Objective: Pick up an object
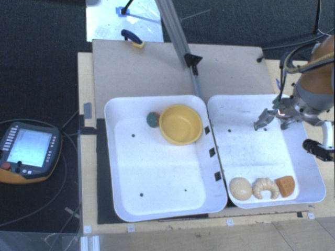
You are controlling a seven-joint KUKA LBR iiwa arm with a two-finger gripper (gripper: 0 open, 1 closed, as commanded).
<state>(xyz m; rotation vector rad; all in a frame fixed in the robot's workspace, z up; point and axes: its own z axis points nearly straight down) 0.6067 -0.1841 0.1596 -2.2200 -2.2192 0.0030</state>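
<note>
Glossy yellow plastic bowl (180,124); smooth white bins (157,203).

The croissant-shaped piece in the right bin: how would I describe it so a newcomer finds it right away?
Start at the right-hand white bin and go to its near edge, where three small items sit in a row. The croissant is the middle one, between a smooth pale round roll and an orange-brown wedge. It alone is curved and ridged.

A robotics lab — a teach pendant (29,151) lies on dark carpet (42,46) beside the taped-down surface (157,72) with two white bins (157,197).
</note>
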